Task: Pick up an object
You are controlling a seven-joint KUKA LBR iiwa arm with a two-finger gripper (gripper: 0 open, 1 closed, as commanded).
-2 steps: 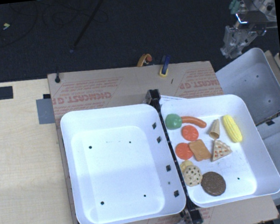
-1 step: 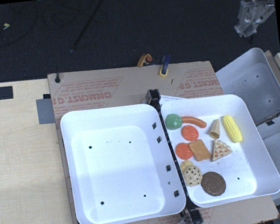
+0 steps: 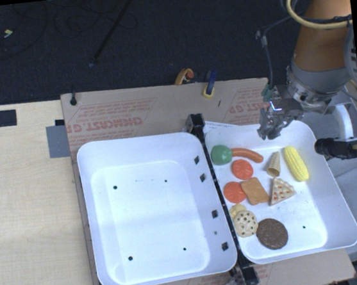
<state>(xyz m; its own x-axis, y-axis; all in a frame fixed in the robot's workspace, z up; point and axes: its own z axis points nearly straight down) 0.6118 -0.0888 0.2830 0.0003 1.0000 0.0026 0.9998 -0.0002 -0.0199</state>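
My gripper [image 3: 270,127] hangs over the far edge of the right bin [image 3: 333,216], above and right of the toy food, and holds nothing that I can see. Below it lie a green round piece [image 3: 221,155], an orange hot dog [image 3: 248,154], a red tomato slice [image 3: 242,169], an ice cream cone [image 3: 273,164] and a yellow corn cob [image 3: 296,163]. Closer to the front are a second red slice [image 3: 234,192], a toast piece [image 3: 255,191], a pizza wedge [image 3: 281,191], a cookie [image 3: 244,222] and a brown patty [image 3: 271,233].
The left bin [image 3: 148,213] sits beside the right one, joined by a black divider with clips [image 3: 211,186]. Both rest on a cardboard sheet [image 3: 129,112]. Orange and blue clamps [image 3: 197,81] hold its far edge. A black fixture [image 3: 337,147] sticks in from the right.
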